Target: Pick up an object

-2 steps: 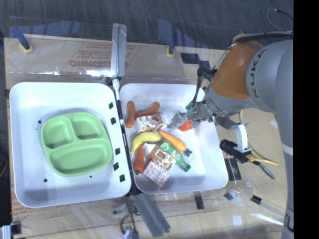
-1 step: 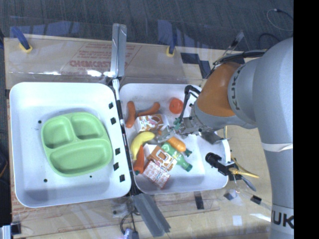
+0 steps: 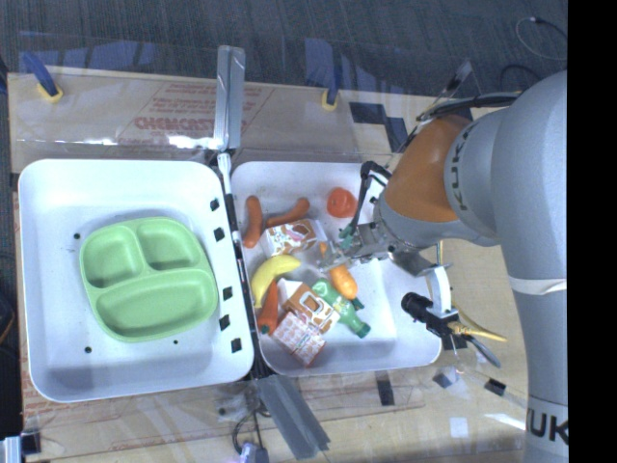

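The right bin (image 3: 415,340) holds several toy foods. Two brown sausages (image 3: 254,220) lie at its far left, with a small carton (image 3: 293,236) beside them. An orange-red tomato (image 3: 339,202) sits near the back wall. A yellow banana (image 3: 273,272) lies at the left, with a red piece (image 3: 269,307) just below it. A brown and white carton (image 3: 306,323) rests toward the front. Beside it lie a green bottle (image 3: 347,313) and an orange carrot (image 3: 343,281). My gripper (image 3: 344,247) is low in the middle of this bin, just above the carrot and below the tomato.
The left bin (image 3: 48,355) holds a green divided plate (image 3: 147,276). A metal divider post (image 3: 228,95) stands between the bins at the back. My grey arm with its orange band (image 3: 424,177) comes over the right bin's right edge.
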`<act>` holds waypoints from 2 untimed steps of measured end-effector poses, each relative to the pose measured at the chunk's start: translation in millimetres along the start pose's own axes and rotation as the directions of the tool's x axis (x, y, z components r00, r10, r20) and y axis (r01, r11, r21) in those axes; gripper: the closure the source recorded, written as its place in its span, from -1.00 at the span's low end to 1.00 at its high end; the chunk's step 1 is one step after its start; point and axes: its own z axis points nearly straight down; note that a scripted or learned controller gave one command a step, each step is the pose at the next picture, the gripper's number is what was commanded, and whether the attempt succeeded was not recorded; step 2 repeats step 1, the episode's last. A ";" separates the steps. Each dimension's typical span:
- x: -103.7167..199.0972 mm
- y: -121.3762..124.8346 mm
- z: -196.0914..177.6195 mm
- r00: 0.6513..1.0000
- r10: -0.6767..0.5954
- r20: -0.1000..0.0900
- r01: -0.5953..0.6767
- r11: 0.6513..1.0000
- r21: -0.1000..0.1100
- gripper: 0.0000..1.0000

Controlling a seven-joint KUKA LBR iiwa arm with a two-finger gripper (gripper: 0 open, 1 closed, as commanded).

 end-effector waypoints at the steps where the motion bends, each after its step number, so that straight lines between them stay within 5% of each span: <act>1: 36.8 8.9 -139.4 0.962 -0.271 -0.001 0.271 0.962 -0.002 1.00; 2: 36.8 8.9 -139.4 0.962 -0.271 -0.001 0.271 0.962 -0.002 1.00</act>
